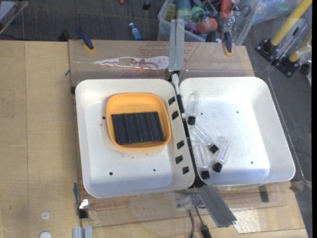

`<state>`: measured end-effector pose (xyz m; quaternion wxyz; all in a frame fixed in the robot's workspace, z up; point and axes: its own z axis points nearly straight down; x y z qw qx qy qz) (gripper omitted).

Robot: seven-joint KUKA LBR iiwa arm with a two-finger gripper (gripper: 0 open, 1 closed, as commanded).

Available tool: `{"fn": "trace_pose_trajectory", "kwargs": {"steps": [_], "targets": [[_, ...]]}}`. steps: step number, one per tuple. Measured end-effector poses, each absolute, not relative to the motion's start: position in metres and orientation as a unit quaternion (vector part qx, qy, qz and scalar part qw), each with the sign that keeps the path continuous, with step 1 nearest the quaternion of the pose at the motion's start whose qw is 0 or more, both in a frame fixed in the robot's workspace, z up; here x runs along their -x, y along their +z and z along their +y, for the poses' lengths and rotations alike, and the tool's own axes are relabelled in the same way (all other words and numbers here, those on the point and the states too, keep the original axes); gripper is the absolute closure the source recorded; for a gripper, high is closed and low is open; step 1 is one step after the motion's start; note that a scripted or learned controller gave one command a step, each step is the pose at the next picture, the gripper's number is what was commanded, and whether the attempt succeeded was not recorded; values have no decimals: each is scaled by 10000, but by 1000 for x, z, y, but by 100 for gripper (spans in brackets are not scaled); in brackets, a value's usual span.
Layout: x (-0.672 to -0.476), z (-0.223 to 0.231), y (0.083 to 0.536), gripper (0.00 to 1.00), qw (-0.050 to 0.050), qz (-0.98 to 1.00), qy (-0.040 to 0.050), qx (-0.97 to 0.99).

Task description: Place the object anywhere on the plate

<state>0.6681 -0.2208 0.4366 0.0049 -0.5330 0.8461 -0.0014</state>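
Already the black ridged slab (pixel 137 127) is lying flat on the orange plate (pixel 115 105), sitting near its middle with the plate's rim showing all round it. If that slab is the object meant, I am judging the placing step as done, and I am treating what is left as nothing more than backing away cleanly.

Right of the plate, past the wall where the plate's bin (pixel 94 172) is meeting the neighbouring bin (pixel 247 98), several clear vials (pixel 205 138) with black caps are lying loose, crowding the side nearest the plate. One vial (pixel 192 104) is lying apart from the rest, further toward the back. Should one of those be the object instead, I am looking at a fresh pick: coming down on a single vial away from the cluster, lifting over the wall, and setting it on the plate's bare rim beside the slab.

Whether my pincer is released or clenched, I cannot tell. Both bins are resting on the wooden counter (pixel 29 133).
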Motion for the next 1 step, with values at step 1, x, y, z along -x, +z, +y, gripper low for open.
{"fn": "trace_pose_trajectory", "kwargs": {"steps": [1], "targets": [[-668, -221, 436, 100, 41, 7427, -14, 6696]]}}
